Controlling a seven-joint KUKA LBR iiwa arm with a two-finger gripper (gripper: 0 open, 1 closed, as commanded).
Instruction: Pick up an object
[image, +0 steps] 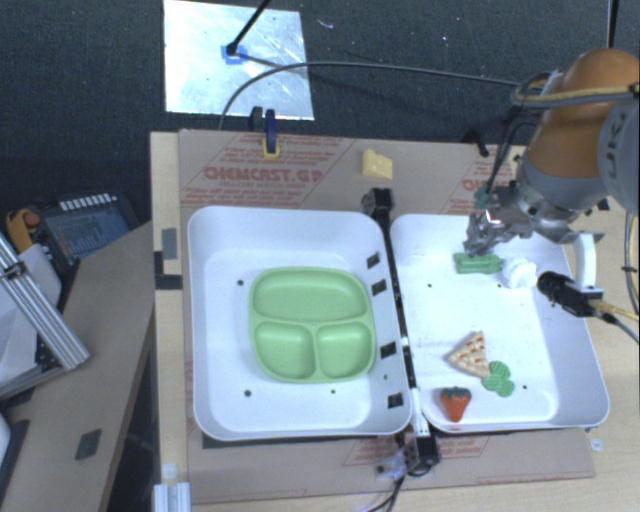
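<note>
Two shallow white bins are sitting side by side on the bench, left bin (215, 240) and right bin (575, 385), with a black divider strip running between them. The left bin is holding a green three-compartment plate (310, 323), lying flat near its centre. The arm is reaching in from the right, its orange band (585, 95) showing above the grey wrist, and the gripper (483, 240) is hanging low over the far part of the right bin, directly above a flat green toy piece (477, 263); whether it is touching that piece cannot be told, and how the gripper is set is too blurred to read. Just right of the green piece a small white object (519, 272) is lying. Toward the near end of the same bin, a tan waffle-patterned wedge (468, 353) is resting, with a green leafy toy (498, 380) just beside it on the right and a red strawberry-like toy (455, 402) nearer still. A yellow block (377, 164) is sitting on the cardboard beyond the bins.
</note>
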